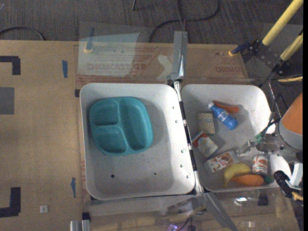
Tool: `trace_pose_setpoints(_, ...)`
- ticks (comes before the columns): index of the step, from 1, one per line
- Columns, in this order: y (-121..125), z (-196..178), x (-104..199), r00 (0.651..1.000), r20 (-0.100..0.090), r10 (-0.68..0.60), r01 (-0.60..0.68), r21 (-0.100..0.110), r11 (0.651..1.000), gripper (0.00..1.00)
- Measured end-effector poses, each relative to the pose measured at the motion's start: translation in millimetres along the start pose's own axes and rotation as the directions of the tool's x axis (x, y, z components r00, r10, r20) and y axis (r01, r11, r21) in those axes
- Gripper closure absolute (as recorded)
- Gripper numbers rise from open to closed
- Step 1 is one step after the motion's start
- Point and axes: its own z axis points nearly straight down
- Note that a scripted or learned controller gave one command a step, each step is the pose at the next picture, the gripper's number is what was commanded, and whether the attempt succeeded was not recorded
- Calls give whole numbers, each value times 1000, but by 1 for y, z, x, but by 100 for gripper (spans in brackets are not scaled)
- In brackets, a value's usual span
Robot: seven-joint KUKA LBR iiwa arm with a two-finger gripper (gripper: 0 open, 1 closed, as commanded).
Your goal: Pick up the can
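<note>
Camera view: gripper (260,154) over right bin (250,93), directly above can (260,164); finger state cannot be told

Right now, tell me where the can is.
The can stands in the right bin, near its lower right corner, just above the orange carrot and right of the banana.

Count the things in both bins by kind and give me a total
Divided plates: 1
Bottles: 1
Carrots: 2
Bananas: 1
Cans: 1
Woven cups: 1
Small cartons: 2
Total: 9
</note>
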Motion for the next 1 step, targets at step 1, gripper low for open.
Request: trace_pose_setpoints(1,-2,0,-3,992,2,-130,130,7,992,0)
